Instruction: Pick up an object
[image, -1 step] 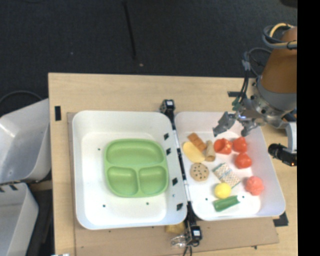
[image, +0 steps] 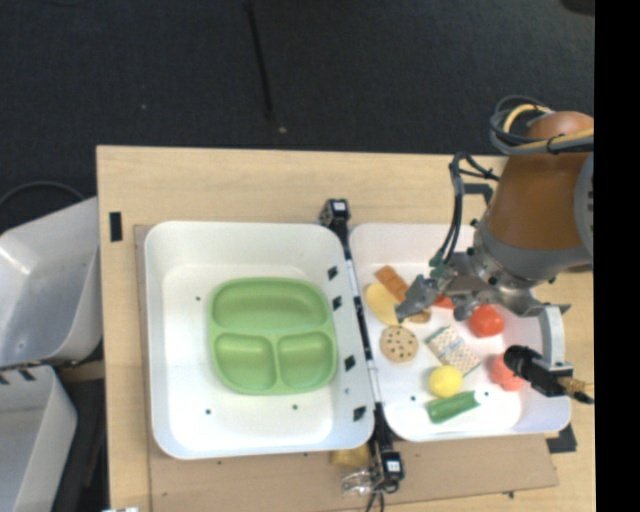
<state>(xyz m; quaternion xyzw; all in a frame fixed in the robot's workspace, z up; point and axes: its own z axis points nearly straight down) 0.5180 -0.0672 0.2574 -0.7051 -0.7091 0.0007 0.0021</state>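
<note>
No readable text is shown.

No words, brand names, numbers or signs can be made out on anything. A small wrapped packet (image: 453, 349) in the right bin (image: 400, 238) bears a speckled print, but it is too blurred to be read.

You are looking at a robot lab: a plain wooden bench (image: 250, 170) on dark carpet (image: 200, 70), two white bins (image: 160, 300) clipped side by side, toy food (image: 400, 345) for testing, cables (image: 265, 70) trailing across the floor.
</note>
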